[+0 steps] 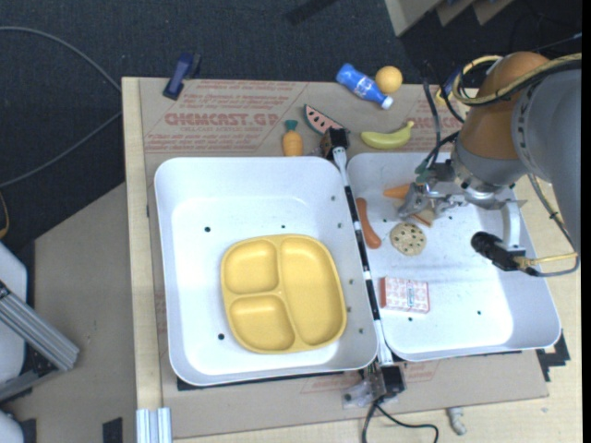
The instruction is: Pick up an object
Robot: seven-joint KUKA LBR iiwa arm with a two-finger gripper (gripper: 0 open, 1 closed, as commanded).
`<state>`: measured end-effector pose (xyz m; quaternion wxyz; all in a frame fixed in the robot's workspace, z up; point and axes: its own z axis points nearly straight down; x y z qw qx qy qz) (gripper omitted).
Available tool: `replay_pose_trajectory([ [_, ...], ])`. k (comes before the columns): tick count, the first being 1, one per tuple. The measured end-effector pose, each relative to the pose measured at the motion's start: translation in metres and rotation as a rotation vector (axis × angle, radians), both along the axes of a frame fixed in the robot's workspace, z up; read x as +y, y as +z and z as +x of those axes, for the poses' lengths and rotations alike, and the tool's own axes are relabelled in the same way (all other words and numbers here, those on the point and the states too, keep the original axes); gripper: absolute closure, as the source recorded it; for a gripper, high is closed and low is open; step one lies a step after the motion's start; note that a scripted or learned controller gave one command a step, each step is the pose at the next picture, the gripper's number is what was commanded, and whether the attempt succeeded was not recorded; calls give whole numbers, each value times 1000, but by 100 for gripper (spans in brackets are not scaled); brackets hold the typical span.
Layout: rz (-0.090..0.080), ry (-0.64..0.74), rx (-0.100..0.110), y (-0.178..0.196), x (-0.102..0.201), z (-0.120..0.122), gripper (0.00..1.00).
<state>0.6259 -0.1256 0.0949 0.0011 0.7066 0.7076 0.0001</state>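
Near the back edge of the right bin (517, 326), the gripper (420, 201) is seen low over the floor. Whether it is open or shut cannot be told. A round cookie (407, 238) is seen just in front of it, an orange sausage (369, 224) by the bin's left wall, and a small card (404, 295) nearer the front. A yellow tray (282, 293) is set in the left bin (185, 247).

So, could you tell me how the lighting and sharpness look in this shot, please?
Camera view: even, soft overhead light, with only faint shadows beside the yellow tray; the white bins are bright but not blown out; the cookie and the card look slightly soft; the tool is small and hard to resolve.
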Motion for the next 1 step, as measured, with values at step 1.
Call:
replay_pose_trajectory([
  [1, 2, 0, 0, 91, 48, -42, 100],
])
